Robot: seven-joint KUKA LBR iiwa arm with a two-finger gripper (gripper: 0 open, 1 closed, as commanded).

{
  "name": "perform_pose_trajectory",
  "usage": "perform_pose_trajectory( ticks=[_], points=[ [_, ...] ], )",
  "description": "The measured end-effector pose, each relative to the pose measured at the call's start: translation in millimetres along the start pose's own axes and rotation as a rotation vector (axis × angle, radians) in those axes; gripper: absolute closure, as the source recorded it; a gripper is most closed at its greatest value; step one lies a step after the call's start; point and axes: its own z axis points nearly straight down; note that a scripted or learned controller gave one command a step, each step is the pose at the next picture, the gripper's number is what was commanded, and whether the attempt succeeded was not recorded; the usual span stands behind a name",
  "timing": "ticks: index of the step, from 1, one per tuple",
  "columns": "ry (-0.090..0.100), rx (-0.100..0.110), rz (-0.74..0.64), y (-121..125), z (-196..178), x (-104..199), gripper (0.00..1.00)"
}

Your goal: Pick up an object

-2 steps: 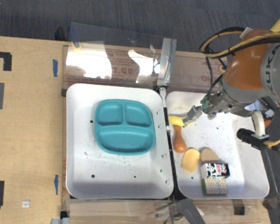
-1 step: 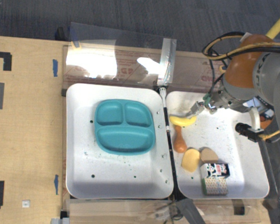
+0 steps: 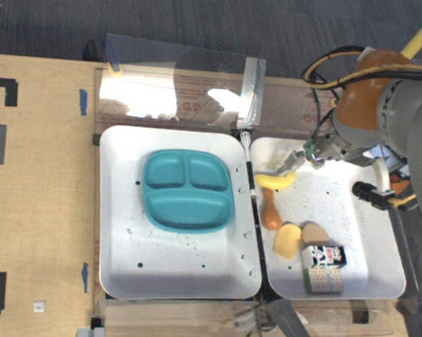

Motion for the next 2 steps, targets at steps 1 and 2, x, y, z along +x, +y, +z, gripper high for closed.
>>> perform_pose_trajectory(
  ticks=[1,2],
  points=[
    [0.004,0.012,0.153,0.8,-90.6,45.4,0.00],
    [0.006,0.032,0.302,-42.1,7.1,33.4,0.00]
  ],
)
